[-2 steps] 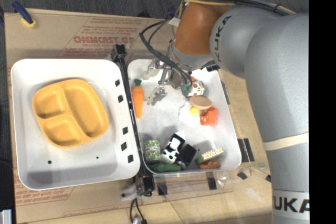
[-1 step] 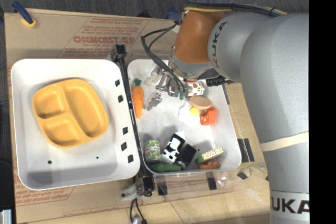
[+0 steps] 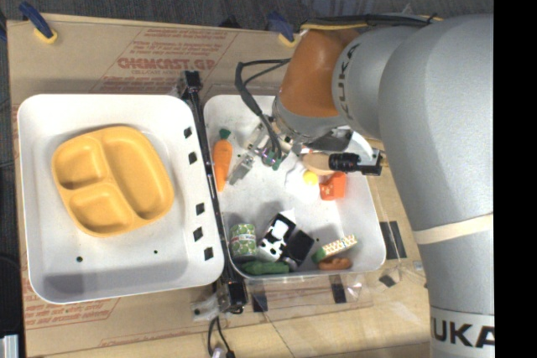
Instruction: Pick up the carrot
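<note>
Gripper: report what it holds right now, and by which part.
Nothing held. The gripper hangs just right of the carrot, which lies in the right bin by its left wall, not between the fingers.

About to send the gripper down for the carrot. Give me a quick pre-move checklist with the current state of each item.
1. Carrot located: ok. The carrot lies in the right bin, along its left wall.
2. Carrot free of clutter: ok. Nothing lies on it; the green can sits apart, nearer the front.
3. Gripper position: ok. The gripper hangs just right of the carrot.
4. Carrot in grasp: not ok. It is not between the gripper's fingers yet.
5. Room beside the carrot: cannot tell. It lies close to the bin wall; the gap is unclear.
6. Left bin irrelevant: ok. The yellow tray sits there, away from the move.
</note>
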Motion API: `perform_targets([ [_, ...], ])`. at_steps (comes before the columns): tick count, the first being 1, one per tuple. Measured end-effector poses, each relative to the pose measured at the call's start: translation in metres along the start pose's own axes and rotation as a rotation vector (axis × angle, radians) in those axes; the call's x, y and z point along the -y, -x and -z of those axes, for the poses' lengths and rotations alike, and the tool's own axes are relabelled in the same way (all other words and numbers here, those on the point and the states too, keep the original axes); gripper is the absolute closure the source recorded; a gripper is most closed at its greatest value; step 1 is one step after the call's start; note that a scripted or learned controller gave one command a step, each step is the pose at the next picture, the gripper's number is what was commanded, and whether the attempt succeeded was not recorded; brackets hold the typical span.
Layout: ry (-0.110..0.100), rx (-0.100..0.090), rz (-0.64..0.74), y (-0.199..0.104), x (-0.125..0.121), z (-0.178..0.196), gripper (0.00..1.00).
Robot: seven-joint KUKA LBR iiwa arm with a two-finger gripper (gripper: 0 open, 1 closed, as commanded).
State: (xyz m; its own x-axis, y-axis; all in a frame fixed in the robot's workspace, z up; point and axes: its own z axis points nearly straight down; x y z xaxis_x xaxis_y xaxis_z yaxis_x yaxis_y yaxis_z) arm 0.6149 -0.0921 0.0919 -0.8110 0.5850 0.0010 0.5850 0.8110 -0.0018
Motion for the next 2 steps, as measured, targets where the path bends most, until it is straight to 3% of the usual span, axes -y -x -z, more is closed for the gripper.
perform_targets([
  [1,-0.004,0.0,-0.159,0.02,-0.009,0.001,0.0],
  [2,-0.005,-0.004,-0.649,0.007,0.004,-0.002,0.0],
])
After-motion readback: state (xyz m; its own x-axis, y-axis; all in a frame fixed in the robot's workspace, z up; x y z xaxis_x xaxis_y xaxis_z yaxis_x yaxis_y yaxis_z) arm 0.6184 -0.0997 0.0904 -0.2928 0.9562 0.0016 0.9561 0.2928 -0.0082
